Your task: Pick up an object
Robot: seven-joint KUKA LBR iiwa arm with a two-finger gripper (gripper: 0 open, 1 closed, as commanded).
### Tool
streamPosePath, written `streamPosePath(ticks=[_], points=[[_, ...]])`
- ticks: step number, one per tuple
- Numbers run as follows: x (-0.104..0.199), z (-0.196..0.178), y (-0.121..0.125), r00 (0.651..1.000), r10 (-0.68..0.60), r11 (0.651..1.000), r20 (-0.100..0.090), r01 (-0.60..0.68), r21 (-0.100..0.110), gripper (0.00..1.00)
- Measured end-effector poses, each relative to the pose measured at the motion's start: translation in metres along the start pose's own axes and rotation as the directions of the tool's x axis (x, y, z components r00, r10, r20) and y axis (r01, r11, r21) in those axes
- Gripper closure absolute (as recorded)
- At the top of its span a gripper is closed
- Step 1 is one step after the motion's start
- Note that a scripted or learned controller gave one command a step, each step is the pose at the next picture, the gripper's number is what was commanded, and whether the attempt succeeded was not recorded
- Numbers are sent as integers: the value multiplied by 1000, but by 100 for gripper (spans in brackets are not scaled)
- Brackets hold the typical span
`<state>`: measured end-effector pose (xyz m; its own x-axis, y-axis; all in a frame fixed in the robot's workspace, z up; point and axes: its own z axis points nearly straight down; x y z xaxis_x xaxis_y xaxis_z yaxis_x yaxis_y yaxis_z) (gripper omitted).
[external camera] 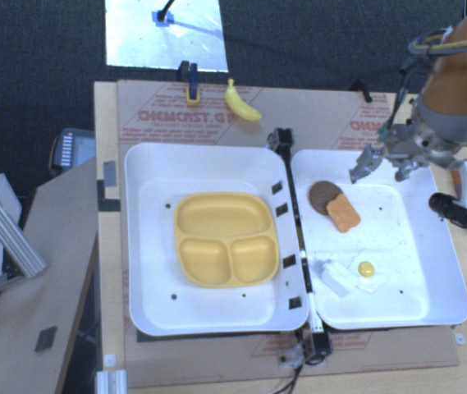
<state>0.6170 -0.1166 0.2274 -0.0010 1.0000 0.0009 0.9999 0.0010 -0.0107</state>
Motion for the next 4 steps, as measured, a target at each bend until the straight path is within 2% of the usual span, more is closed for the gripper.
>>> streamPosePath(ticks=[1,2,4], points=[[0,-7,2,1000,-2,1000,1,2,-12,0],[1,43,-7,1000,-1,1000,1,1,-9,0],[4,141,5,1000,0,1000,1,0,-13,0]])
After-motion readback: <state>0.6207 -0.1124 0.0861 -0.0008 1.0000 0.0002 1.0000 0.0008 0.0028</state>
